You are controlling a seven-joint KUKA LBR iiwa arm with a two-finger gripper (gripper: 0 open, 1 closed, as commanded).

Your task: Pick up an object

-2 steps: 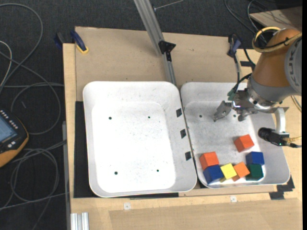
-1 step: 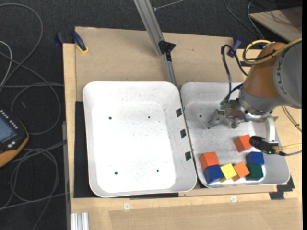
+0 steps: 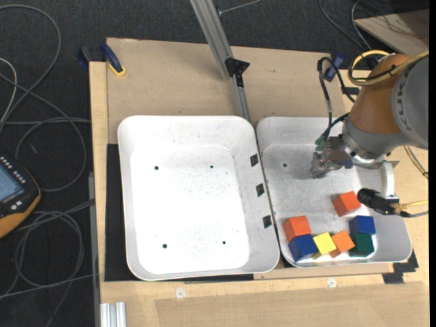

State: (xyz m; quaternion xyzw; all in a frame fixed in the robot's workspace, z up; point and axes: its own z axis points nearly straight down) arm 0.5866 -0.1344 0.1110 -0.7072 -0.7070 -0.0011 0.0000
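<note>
Currently, the gripper point(image 3: 325, 163), finger state undeterminable, hovers in the right bin point(image 3: 300, 131); the blocks point(image 3: 330, 237) lie ungrasped nearer.

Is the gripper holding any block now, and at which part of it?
Nothing is held: the gripper hangs over bare floor of the right bin, apart from the blocks.

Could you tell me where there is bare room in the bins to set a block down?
The left bin floor is bare. The right bin is open between the gripper and its left wall; its near corner is crowded with blocks.
</note>
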